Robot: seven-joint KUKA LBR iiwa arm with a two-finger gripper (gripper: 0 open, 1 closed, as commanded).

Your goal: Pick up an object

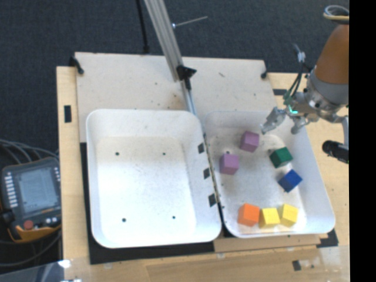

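Carpet (47,22), dark, surrounds the wooden bench (67,157). At three o'clock, the gripper (285,122) hangs open, holding nothing, over the right bin (320,198), near a purple cube (249,141).

floor: dark grey carpet (70,16) | surface: pale wooden bench top (67,151) with lighter speckled board (129,81) | slanted silver aluminium post (164,31) | grey handheld control pendant (32,192) with black cables, lower left
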